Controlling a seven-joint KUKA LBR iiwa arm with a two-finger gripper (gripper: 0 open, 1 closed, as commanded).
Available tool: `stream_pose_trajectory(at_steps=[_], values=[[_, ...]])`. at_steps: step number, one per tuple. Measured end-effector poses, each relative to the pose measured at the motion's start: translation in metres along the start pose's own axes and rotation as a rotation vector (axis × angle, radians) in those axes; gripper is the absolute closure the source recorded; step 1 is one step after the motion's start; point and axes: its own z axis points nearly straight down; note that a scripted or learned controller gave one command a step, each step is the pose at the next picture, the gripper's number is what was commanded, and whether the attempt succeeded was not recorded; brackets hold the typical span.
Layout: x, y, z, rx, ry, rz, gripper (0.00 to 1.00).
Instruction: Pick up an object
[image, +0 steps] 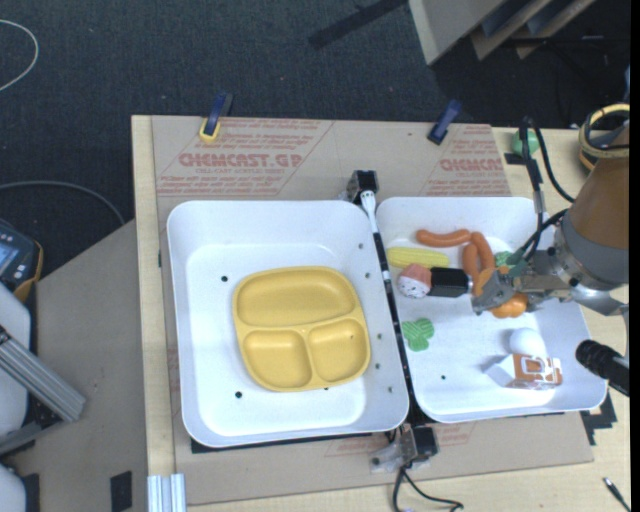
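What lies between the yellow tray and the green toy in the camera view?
In the camera view, between the yellow tray and the green toy lie bare white bin floor and the bins' adjoining rims.

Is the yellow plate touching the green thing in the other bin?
Apart. The camera view shows the yellow plate in the left bin and the green thing in the right bin, with both bin walls between them.

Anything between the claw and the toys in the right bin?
Nothing visible. The claw is already down in the right bin, right at the orange toy and the sausages, in the cluster itself.
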Motion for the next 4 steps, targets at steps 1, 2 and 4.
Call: stream_pose_trajectory(at_steps=[1,2,4], values=[[0.042,0.029,-0.007,0.001,0.002,-0.005,1.0],[0.089,0.06,0.0,0.002,0.002,-0.005,1.0],[0.156,0.133,0.009,0.001,0.002,-0.003,1.0]])
